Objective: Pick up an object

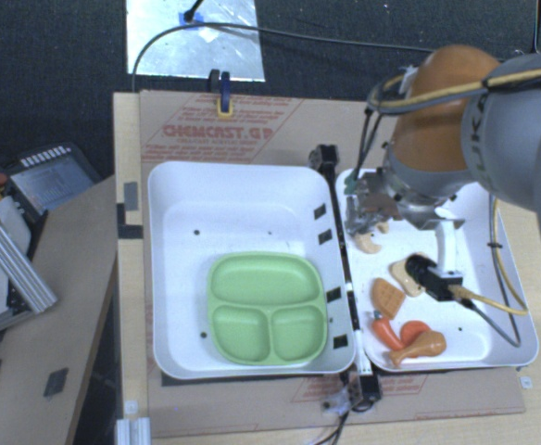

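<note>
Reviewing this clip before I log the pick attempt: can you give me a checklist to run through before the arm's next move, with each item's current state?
1. Hand is over the right bin, where the toy food lies: ok.
2. A target sits close under the hand, the pale piece near the divider: ok.
3. Finger opening: cannot tell, the wrist hides it.
4. Nothing visibly gripped yet: cannot tell, view blocked.
5. Other items, orange wedge, drumstick and red piece, lie apart from the hand: ok.
6. Green divided plate lies alone in the left bin, out of the way: ok.
</note>
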`<action>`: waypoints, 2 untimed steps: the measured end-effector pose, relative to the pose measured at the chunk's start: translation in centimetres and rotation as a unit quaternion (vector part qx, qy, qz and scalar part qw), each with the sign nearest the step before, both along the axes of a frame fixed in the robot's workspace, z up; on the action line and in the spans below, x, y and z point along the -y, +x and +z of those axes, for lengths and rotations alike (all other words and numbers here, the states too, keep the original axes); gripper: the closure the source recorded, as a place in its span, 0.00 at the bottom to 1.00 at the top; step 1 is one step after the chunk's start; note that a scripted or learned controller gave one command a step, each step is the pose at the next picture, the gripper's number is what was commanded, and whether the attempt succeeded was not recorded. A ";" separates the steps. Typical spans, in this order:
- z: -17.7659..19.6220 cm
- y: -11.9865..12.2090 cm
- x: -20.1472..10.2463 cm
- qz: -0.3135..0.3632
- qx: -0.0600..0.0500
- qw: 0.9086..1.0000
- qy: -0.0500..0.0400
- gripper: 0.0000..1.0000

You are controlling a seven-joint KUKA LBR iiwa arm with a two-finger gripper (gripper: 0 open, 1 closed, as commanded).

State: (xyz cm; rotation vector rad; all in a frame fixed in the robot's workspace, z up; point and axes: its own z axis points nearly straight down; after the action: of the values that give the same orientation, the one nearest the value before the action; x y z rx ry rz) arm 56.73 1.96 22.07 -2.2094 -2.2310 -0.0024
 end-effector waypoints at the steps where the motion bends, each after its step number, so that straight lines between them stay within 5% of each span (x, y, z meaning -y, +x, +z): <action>1: -0.6 -1.4 -4.6 0.000 0.000 1.000 0.000 1.00; 2: 0.7 -3.9 -8.7 0.000 0.000 1.000 0.000 1.00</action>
State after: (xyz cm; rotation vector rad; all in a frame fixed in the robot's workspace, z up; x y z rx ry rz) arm 52.79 10.65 22.81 -2.2089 -2.2307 -0.0021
